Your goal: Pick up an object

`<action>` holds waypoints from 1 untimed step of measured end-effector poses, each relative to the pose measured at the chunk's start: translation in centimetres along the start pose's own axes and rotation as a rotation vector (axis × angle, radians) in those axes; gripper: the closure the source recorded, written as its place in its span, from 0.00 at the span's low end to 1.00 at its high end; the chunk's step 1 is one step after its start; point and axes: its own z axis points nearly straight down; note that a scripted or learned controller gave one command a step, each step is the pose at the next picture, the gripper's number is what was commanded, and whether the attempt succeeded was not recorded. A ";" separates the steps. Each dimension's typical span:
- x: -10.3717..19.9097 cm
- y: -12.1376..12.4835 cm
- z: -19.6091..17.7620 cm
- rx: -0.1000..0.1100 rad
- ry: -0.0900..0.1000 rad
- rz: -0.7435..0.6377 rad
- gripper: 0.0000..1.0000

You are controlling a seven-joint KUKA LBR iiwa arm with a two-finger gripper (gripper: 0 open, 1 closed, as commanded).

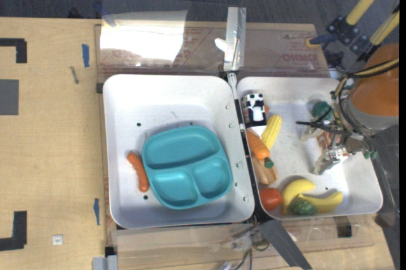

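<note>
While gripper (328, 158) hovers: 1 banana (315, 193), 1 corn (272, 130), 1 tomato (270, 198).

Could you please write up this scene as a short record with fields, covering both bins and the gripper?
left bin: teal divided plate; orange sausage along the plate's left edge
right bin: cow toy, corn, carrot, tomato, banana, green item
gripper: over the right bin's right part, nothing seen in it
finger state: cannot tell
</note>
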 end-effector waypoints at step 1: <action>-7.3 5.7 0.1 -0.002 -0.004 0.023 0.00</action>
